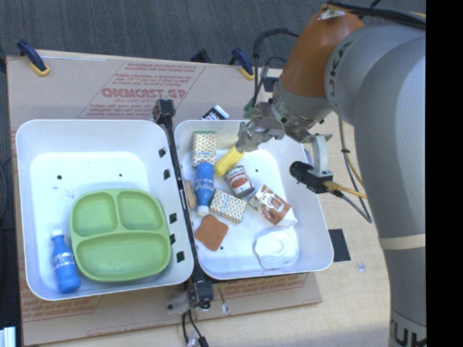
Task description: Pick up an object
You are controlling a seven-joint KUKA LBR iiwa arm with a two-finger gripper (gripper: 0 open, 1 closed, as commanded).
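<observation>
Approach step — the hand (249, 137) is hovering over the right bin (312, 215), just above the yellow object (228, 159); its opening is not discernible. Next move — descending and closing squarely.

1. This is a robot lab or test bench, not a home.
2. A big grey arm (383, 121) with an orange band reaches in, cables looping off it.
3. Two white bins (29, 215) sit side by side on a cardboard sheet (87, 85) printed with red lettering.
4. Blue clamps (32, 56) pin that sheet at the bench's far edge.
5. Black clips (165, 110) join the bins where they meet.
6. Grey carpet (145, 13) lies beyond.
</observation>
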